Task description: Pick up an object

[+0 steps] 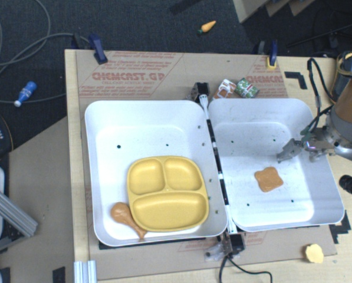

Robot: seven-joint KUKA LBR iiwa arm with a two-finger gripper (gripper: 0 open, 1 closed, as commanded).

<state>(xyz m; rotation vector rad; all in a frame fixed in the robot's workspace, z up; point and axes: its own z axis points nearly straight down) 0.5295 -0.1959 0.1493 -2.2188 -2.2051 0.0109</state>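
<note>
In the right bin (293, 114) a flat brown toast-like piece (268, 179) lies near the middle. My gripper (292, 149) reaches in from the right over this bin, above and to the right of the brown piece and apart from it. Nothing shows in its grasp. The left bin (105, 128) holds a yellow divided plate (167, 192), and an orange-brown drumstick (126, 216) lies against the plate's lower-left edge.
Small crumpled packets (237, 88) lie on the bench just behind the right bin. A yellow chunk (313, 253) sits on the bench at the front right. Blue clamps (96, 49) hold the board's back edge. Cables run beside the arm at the right.
</note>
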